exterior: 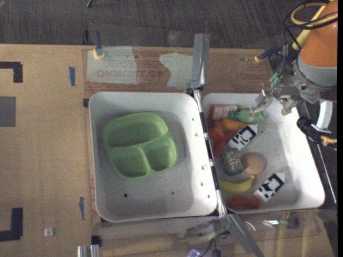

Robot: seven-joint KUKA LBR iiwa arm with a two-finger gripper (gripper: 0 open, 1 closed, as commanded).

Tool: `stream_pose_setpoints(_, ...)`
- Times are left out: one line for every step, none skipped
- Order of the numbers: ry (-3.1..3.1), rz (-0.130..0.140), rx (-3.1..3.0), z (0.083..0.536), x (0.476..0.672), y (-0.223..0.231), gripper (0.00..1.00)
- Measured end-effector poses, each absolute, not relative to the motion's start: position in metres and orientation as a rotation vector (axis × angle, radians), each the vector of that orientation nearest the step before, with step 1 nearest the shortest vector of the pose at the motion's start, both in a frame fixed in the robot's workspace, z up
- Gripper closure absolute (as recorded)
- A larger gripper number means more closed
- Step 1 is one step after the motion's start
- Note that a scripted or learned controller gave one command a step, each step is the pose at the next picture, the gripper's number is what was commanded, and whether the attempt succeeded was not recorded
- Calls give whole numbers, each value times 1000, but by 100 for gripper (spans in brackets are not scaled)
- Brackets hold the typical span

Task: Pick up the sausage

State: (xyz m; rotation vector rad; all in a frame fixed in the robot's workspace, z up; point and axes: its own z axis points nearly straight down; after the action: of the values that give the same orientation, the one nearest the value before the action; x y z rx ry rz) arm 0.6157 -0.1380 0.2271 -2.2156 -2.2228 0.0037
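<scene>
We see a bench [43, 143] covered with light brown board, with some black marks and small pieces of blue tape [72, 76] on it. Behind the bench the floor is dark grey carpet [161, 9].

Two shallow white bins stand side by side on the board. The left bin [102, 197] holds a green tray [140, 143] with three compartments, lying a little tilted. The right bin [300, 165] holds many small toy foods, gathered mostly along its left wall: an orange carrot [235, 124], a green piece [245, 115] with a red-and-white packet [221, 111] beside it, a small can [232, 161], a brown egg-like ball [253, 164], a yellow banana [237, 185], and two black-and-white tagged blocks [270, 186].

The sausage [244, 202] is a red, long, rounded piece. It lies at the near edge of the right bin, just below the banana and beside one tagged block.

The gripper [270, 101] hangs over the far right part of the right bin, well apart from the sausage. We cannot tell how wide it is, and we see nothing in it.
</scene>
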Motion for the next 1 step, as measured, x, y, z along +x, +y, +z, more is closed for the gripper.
stream_pose_setpoints(-1957,3,-2456,228,655,-133,0)
